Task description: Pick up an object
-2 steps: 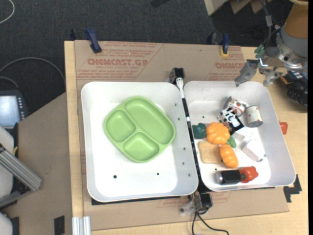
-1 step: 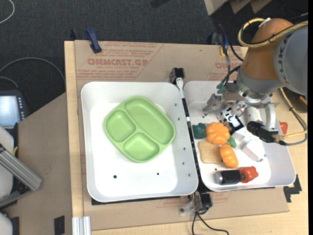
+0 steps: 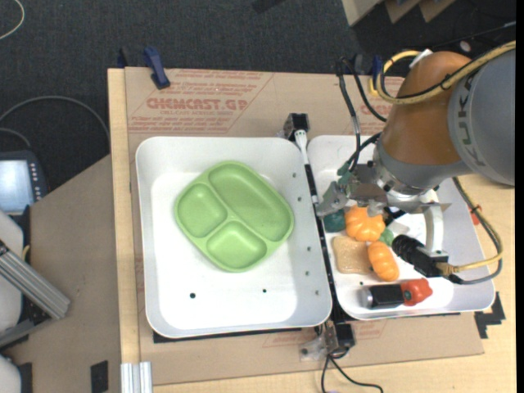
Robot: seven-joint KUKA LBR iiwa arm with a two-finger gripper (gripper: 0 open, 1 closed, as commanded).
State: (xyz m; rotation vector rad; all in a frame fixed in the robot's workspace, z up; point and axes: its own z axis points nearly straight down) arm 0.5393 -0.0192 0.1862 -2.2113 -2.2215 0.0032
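objects crowd the right bin, with the arm bent low over them

orange pieces — one (image 3: 364,224) above another (image 3: 382,260) — lie mid-bin beside a tan slab (image 3: 350,255), with a teal item (image 3: 334,219) just left and a black cylinder (image 3: 385,295) touching a red piece (image 3: 417,290) near the front rim of the right bin (image 3: 467,295). the gripper (image 3: 360,193) sits low over the teal item — whether it is wide or narrow cannot be told. the left bin (image 3: 164,301) holds a green divided plate (image 3: 234,215).

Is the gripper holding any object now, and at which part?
It cannot be told: the gripper is low over the right white bin, but no object shows between its fingers.
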